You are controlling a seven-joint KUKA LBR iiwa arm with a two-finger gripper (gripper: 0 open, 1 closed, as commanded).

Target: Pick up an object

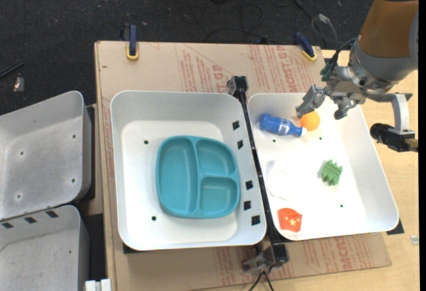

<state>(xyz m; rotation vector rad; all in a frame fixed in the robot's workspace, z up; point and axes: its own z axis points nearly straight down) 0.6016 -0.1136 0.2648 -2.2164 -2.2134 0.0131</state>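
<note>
- The gripper (327,104) hangs over the far end of the right bin (373,170), fingers spread apart and holding nothing
- An orange ball (310,121) sits just below its left finger, touching a blue bottle (279,126) beside it
- A green toy (331,172) lies nearer the camera
- A red piece (289,219) lies further still
- A teal divided plate (198,176) fills the left bin (133,150)

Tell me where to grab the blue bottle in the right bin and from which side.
Probably best across its middle, coming straight down. The blue bottle lies flat on its side, so fingers can close across its narrow width. The orange ball sits at its cap end, so stay toward the body.
</note>
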